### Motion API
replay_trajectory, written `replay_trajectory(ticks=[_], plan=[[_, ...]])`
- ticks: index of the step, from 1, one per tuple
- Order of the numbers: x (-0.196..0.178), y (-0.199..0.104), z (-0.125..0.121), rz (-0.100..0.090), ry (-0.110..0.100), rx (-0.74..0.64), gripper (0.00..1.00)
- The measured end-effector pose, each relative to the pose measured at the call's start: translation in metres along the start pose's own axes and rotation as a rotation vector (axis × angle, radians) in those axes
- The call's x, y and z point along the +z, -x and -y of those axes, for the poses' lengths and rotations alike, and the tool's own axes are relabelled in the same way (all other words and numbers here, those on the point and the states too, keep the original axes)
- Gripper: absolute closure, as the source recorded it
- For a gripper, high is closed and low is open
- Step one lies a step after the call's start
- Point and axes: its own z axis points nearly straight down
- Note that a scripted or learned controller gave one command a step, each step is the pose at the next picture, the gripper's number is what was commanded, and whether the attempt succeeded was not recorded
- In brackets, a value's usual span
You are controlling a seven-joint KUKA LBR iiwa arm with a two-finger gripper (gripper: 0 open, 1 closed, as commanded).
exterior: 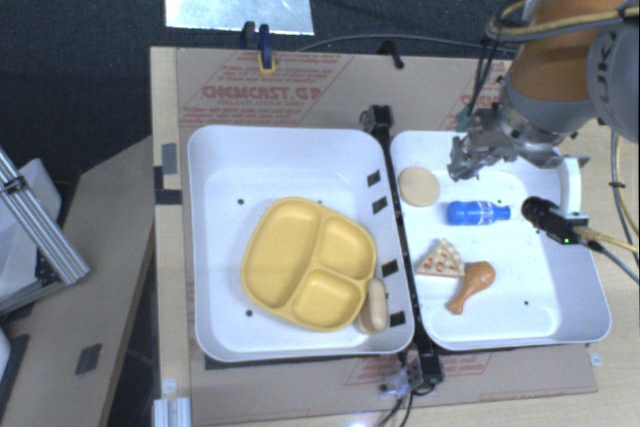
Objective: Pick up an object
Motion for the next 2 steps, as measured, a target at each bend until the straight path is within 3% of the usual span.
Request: replay_trajectory(ticks=[2], plan=[[0.026, -0.107, 0.036, 0.000, 0.001, -0.001, 1.00]])
